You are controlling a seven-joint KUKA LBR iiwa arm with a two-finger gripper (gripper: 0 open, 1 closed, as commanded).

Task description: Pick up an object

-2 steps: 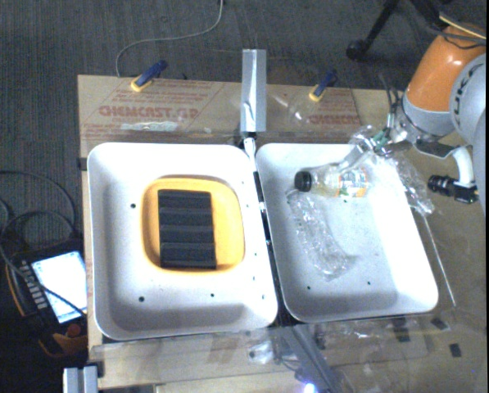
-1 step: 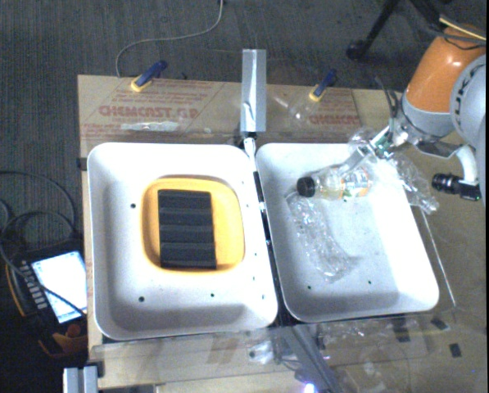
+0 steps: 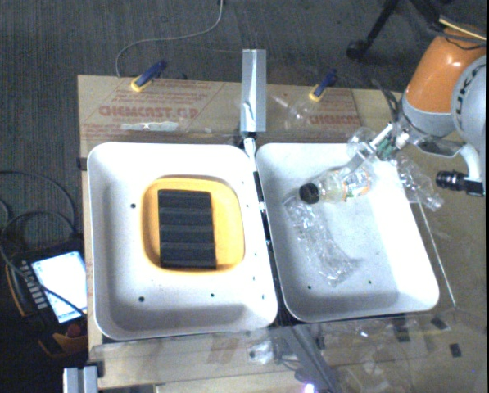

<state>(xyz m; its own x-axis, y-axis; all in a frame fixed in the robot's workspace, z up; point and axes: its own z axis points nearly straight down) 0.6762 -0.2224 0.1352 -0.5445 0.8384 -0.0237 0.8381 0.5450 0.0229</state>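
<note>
A clear plastic bottle (image 3: 340, 187) with a black cap (image 3: 310, 192) lies tilted over the back of the right bin (image 3: 391, 293), cap pointing left. My gripper (image 3: 364, 164) reaches in from the upper right and its pale fingers (image 3: 373, 147) close on the bottle's base end. A crumpled clear plastic wrapper (image 3: 318, 244) lies on the bin floor below the bottle. In the left bin (image 3: 113, 293) sits a yellow block with a black ridged pad (image 3: 192, 224) on top.
The arm's orange band (image 3: 441, 68) and grey wrist (image 3: 465, 113) hang over the right bin's back right corner. A metal divider post (image 3: 253, 97) stands behind the seam between the bins. Two blue-and-yellow clamps (image 3: 148, 75) hold the cardboard backing.
</note>
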